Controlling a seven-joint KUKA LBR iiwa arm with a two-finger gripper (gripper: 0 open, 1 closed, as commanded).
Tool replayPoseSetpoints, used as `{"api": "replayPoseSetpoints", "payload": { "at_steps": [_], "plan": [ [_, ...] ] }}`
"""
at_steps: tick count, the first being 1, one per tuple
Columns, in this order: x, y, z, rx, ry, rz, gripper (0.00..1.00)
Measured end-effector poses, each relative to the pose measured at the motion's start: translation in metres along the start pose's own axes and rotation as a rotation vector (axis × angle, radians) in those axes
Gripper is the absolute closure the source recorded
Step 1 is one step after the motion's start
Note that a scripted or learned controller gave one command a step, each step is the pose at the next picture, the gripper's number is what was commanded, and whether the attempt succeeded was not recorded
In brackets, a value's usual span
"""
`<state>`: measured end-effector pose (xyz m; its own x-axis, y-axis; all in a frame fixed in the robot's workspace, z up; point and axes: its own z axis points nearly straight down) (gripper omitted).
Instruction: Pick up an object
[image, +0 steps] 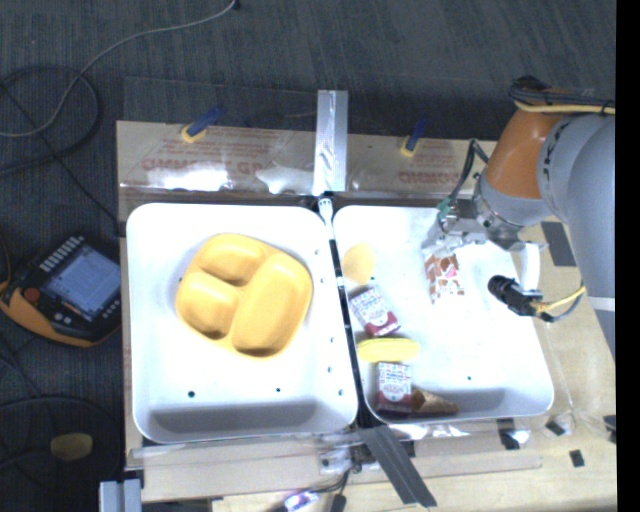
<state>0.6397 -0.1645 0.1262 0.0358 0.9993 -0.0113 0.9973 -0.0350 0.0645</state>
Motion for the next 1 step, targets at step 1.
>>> {"api": "replayPoseSetpoints", "payload": {
  "at_steps": [1],
  "plan": [
    [0.015, -0.0432, -0.087, 0.066, 0.008, 0.076, 1.0]
  ]
}}
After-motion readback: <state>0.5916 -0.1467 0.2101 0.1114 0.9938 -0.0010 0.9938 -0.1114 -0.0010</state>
